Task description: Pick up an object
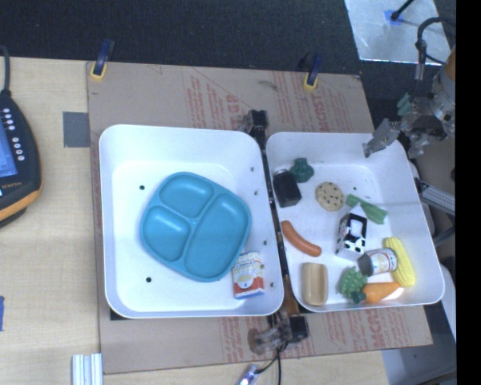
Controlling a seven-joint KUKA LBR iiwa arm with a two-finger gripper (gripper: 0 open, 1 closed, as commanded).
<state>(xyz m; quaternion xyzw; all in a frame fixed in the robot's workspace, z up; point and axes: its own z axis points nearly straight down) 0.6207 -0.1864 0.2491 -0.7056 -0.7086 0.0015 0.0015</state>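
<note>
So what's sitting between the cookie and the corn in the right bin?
In the camera view, the cow-patterned carton lies between the cookie and the corn, with a small green piece just above that line.

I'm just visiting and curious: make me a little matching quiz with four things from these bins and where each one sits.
Things:
1. blue plate
2. cookie
3. corn cob
4. sausage

Places:
A. right bin, by its right wall
B. left bin, middle
C. right bin, near its left wall
D. right bin, upper middle

Pairs: 1-B, 2-D, 3-A, 4-C
</note>
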